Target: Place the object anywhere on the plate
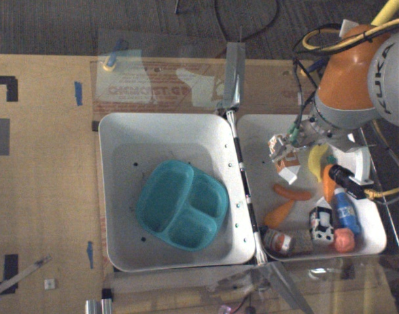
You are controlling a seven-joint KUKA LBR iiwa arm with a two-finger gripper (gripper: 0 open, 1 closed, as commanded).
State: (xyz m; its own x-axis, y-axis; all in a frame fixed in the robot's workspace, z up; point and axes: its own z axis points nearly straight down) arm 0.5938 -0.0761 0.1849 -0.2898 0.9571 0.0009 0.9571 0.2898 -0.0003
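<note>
A teal plate (182, 205) with three compartments lies in the left bin (121, 136), with nothing on it. My gripper (282, 150) hangs low over the upper left part of the right bin (252, 133). Just below it sits a small white and red object (289, 173). I cannot tell whether the gripper touches it. Several objects lie in the right bin: a yellow banana (317, 161), an orange sausage shape (292, 191) and an orange carrot (278, 213).
Further objects crowd the right bin's lower half: a blue bottle (346, 211), a black and white toy (322, 224), a pink ball (344, 241), a can (278, 242). A metal divider (242, 175) separates the bins. Cables (330, 34) hang near the arm.
</note>
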